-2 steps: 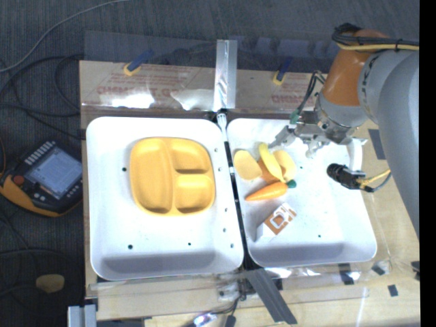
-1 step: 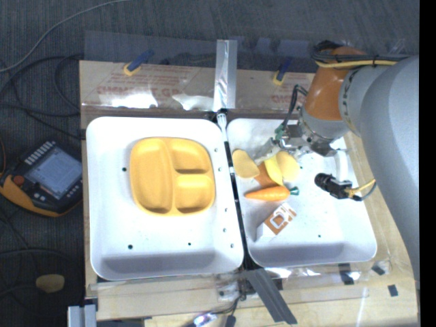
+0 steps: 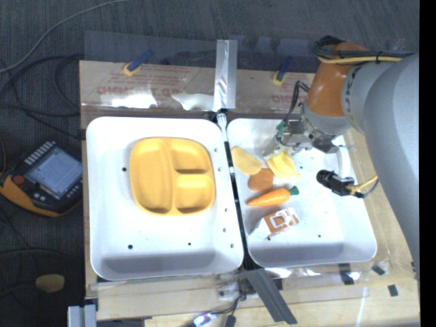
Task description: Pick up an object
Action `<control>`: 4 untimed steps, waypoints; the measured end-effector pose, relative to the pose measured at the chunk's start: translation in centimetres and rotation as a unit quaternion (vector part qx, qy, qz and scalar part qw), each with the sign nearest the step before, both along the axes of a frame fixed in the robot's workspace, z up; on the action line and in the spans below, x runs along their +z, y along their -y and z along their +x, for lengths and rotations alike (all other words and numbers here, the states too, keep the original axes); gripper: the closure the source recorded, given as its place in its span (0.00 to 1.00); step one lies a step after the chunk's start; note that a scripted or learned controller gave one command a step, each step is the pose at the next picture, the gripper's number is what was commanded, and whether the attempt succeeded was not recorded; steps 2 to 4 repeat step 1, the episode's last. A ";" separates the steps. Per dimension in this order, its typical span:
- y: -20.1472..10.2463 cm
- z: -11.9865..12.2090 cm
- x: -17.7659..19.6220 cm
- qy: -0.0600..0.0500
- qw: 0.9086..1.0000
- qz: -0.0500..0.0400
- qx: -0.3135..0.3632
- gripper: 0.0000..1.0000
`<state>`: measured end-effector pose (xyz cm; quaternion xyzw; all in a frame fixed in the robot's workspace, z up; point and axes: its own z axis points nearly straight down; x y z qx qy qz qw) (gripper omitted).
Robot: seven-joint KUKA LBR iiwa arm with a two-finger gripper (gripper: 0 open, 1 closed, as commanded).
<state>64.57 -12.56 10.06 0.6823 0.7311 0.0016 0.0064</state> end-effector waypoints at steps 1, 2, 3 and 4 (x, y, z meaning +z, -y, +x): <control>-7.9 -1.7 8.3 -0.007 0.997 0.002 0.071 1.00; -7.9 -1.7 8.3 -0.007 0.997 0.002 0.071 1.00; -7.9 -1.7 8.3 -0.007 0.997 0.002 0.071 1.00; -7.9 -1.7 8.3 -0.007 0.997 0.002 0.071 1.00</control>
